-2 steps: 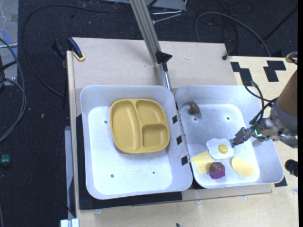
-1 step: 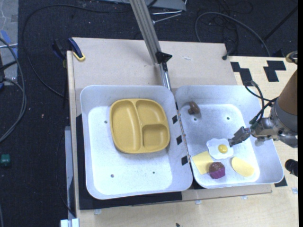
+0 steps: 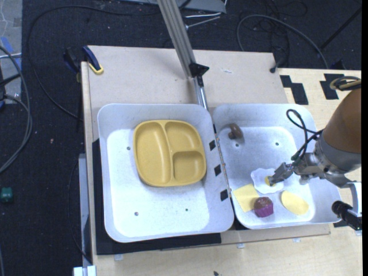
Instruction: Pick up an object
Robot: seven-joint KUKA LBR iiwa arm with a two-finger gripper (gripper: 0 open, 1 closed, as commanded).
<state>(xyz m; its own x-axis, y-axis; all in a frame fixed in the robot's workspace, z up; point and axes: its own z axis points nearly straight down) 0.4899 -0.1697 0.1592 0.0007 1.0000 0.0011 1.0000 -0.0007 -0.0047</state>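
Gripper [image 3: 275, 179] hangs low in the right bin [image 3: 253, 134], at the lower right of the frame; I cannot tell its state. 1 purple ball [image 3: 264, 207] lies just below it, slightly left, between 2 yellow pieces.

The yellow three-compartment plastic tray [image 3: 170, 152] looks smooth and faintly glossy; both shallow white bins [image 3: 115, 211] look matt and speckled; the pale wooden tabletop [image 3: 144, 76] looks matt.
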